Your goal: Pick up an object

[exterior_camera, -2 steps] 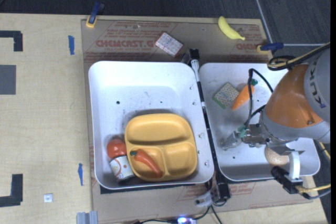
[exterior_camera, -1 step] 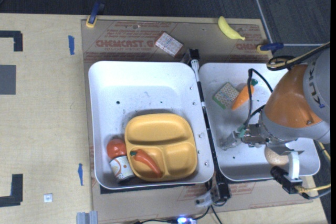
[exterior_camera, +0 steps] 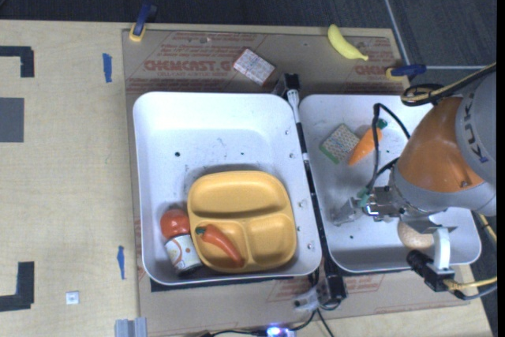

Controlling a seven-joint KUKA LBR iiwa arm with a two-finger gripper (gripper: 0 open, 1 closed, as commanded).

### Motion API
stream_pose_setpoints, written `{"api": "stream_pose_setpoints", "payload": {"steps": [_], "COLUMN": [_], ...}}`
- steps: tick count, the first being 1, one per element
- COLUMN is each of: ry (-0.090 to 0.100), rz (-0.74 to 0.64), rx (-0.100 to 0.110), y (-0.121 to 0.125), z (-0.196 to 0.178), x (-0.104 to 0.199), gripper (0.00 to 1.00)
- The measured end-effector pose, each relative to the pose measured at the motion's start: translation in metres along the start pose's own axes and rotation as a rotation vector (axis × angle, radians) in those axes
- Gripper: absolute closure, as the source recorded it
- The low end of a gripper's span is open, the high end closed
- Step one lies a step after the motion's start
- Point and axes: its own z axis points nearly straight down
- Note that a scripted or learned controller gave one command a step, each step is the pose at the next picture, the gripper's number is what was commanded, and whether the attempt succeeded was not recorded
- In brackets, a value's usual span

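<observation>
Gripper (exterior_camera: 347,211) sits low in the right bin (exterior_camera: 465,249); can't tell if the fingers are open. Bins rest on a cardboard sheet (exterior_camera: 197,63) over a wooden bench (exterior_camera: 63,193). Carrot (exterior_camera: 363,146) lies up-left of it, tip pointing lower left.

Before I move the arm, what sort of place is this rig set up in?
Most likely a robotics lab test bench. Two white bins sit on taped-down cardboard, toy items such as a yellow divided plate and a banana lie about, and loose cables trail from the arm.
</observation>
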Motion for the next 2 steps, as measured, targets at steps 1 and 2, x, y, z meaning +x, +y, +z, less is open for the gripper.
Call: {"api": "stream_pose_setpoints", "payload": {"steps": [1,2], "ry": [0.000,0.000], "rz": [-0.001,0.000], "rx": [0.000,0.000], "y": [0.0000,0.0000], "z": [0.0000,0.0000], "x": [-0.0002,0.0001], "gripper": [0.00,0.00]}}
